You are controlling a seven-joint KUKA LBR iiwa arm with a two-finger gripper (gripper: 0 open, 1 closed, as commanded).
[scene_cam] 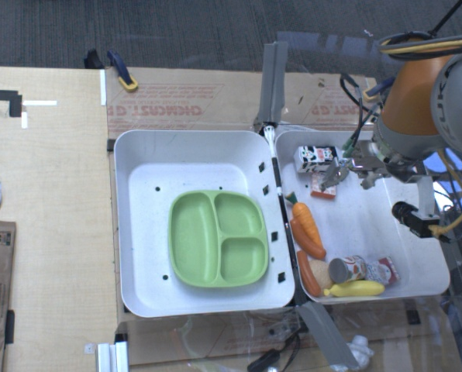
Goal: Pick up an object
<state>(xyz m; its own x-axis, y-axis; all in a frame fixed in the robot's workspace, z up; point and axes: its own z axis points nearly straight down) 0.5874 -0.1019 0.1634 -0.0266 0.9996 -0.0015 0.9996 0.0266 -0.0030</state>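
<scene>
1. The grey arm with the orange band reaches in from the right over the right shallow white bin (417, 285), its gripper (333, 175) low near the far left part of that bin
2. Whether the fingers are open or closed cannot be told
3. Just beside the gripper lie a small black-and-white carton (316, 156) and a small red-and-white packet (324, 190)
4. Along the bin's left wall lies an orange carrot (307, 229); near the front wall are a sausage (308, 273), a yellow banana (356, 288) and a grey-topped labelled can (361, 270)
5. The left white bin (138, 208) holds a green divided plastic plate (218, 238)
</scene>
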